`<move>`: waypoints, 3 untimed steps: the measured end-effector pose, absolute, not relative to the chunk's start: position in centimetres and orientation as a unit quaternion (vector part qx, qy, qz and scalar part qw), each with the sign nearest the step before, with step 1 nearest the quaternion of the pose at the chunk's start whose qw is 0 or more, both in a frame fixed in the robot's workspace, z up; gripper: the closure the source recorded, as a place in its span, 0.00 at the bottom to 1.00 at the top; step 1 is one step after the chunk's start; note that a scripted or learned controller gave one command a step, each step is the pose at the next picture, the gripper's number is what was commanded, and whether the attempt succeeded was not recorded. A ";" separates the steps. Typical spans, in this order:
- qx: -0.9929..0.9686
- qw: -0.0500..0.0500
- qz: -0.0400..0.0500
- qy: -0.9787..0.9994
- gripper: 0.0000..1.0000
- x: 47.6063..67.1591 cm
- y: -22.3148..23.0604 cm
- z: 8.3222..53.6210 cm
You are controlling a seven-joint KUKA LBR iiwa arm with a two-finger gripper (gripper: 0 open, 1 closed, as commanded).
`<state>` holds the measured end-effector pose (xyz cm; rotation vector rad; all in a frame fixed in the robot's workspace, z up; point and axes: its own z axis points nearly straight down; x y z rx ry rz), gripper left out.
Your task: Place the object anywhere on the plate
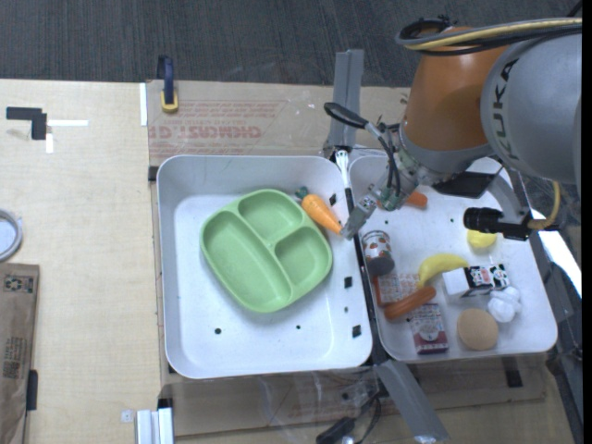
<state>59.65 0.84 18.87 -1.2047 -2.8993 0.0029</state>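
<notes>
I see the carrot (322, 212) lying in the left bin (185, 340) against the plate (266, 250) rim, not on it, with my gripper (356, 218) just beside it, grip state unclear.

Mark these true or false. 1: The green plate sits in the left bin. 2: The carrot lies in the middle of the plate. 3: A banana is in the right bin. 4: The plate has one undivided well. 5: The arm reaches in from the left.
1. True. The plate sits in the left bin.
2. False. The carrot lies at the plate's upper right rim, not in the middle.
3. True. The banana lies in the right bin.
4. False. The plate is divided into three compartments.
5. False. The arm comes in from the right, over the right bin.
</notes>
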 end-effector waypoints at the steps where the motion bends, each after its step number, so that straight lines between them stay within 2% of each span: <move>1: -0.384 0.002 0.002 -0.923 1.00 59.8 0.8 19.5; 2: -0.399 0.000 0.001 -0.917 1.00 65.2 5.6 25.4; 3: -0.399 0.001 0.001 -0.917 0.00 65.1 5.6 25.4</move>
